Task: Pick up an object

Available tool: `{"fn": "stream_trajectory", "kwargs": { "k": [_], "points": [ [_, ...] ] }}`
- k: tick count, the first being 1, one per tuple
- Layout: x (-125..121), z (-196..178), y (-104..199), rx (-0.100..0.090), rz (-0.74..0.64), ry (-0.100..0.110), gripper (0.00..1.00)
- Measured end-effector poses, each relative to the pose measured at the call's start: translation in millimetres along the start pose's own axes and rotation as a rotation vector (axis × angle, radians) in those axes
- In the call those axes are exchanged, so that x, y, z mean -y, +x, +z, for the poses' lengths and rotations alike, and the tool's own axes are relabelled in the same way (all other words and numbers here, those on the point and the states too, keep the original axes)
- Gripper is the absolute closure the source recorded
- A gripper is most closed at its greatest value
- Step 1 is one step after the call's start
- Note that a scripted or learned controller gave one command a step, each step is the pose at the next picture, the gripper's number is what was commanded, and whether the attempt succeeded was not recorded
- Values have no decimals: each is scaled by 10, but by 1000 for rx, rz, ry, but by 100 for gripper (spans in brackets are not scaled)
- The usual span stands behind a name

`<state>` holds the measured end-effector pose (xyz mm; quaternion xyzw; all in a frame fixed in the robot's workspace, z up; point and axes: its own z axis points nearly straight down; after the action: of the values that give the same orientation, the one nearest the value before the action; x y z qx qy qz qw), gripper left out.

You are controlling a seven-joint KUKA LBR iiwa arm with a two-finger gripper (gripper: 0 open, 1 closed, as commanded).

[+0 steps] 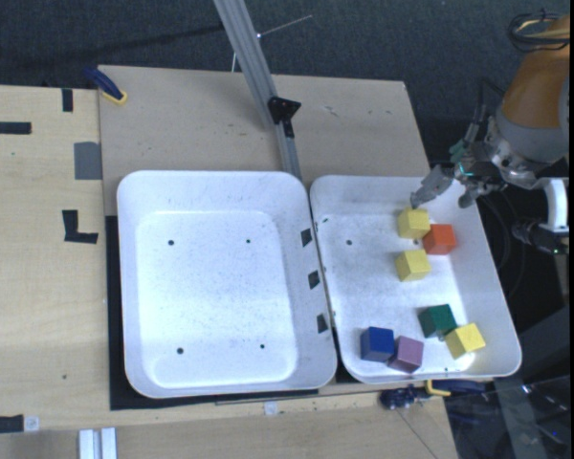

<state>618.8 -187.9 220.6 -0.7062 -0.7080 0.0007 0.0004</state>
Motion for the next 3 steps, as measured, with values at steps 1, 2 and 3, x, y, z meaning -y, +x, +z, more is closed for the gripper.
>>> {"fn": "stream_trajectory", "kwargs": {
  "k": [1,2,3],
  "points": [
    [0,-1,-1,1,0,0,0],
    [84,616,-12,-1,1,6,0],
    [60,1065,75,-2,0,1,0]
  ]
}}
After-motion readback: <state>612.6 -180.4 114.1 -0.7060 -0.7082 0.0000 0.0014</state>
